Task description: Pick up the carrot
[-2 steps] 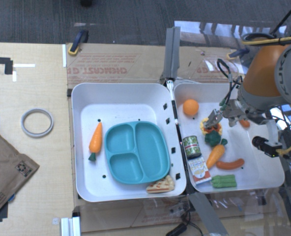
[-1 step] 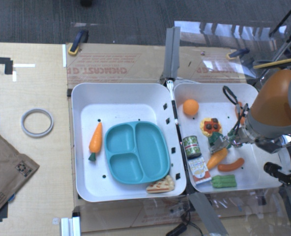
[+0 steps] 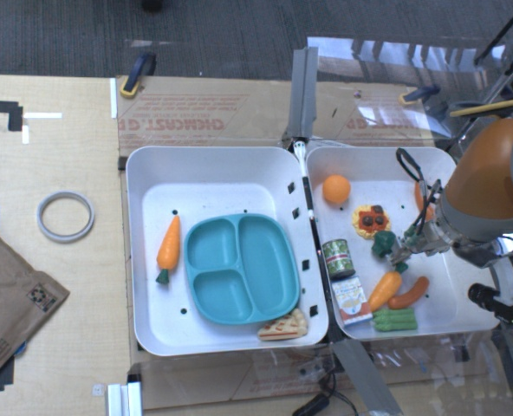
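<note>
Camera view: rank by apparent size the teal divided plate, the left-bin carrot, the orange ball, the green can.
1. Teal divided plastic plate, by far the largest.
2. Orange toy carrot with green stem in the left bin.
3. Green-labelled can and round orange ball: too alike to rank.

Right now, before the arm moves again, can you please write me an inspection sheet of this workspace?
Surface: left bin and right bin, white, side by side on a wooden bench.
Job's things: left carrot lies beside the teal plate; right carrot lies between the carton and the sausage.
Clutter: waffle, orange ball, pizza toy, broccoli, can, green piece.
Grippers: pincer low over the right bin, beside the broccoli; state unclear.
Cables: black cable looping by the wrist.
Surroundings: tape ring, cardboard box, blue clamp.
</note>
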`<state>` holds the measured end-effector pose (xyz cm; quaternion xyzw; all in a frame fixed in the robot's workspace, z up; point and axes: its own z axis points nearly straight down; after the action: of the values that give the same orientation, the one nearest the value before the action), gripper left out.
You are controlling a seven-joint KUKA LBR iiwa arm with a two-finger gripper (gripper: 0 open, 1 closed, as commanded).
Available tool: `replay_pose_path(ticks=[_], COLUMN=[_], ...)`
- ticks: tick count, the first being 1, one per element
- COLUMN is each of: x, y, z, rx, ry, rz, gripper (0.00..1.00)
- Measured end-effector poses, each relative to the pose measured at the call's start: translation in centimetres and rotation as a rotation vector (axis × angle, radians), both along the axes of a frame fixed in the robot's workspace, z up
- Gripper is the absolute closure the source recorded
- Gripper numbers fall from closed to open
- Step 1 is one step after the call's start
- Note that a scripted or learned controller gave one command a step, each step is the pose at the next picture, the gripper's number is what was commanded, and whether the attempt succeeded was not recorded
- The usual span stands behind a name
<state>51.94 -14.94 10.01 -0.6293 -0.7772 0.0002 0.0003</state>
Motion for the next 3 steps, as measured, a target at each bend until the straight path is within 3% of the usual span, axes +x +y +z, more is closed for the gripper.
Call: replay_pose_path(ticks=[1, 2, 3], x=[0.0, -1.9, -1.8], y=[0.0, -1.5, -1.5], z=[0.0, -0.9, 0.0], rx=[0.000, 0.000, 0.000], ry=[0.000, 0.000, -0.001], rz=[0.001, 0.013, 0.010], gripper=[0.00, 0.00, 1.00])
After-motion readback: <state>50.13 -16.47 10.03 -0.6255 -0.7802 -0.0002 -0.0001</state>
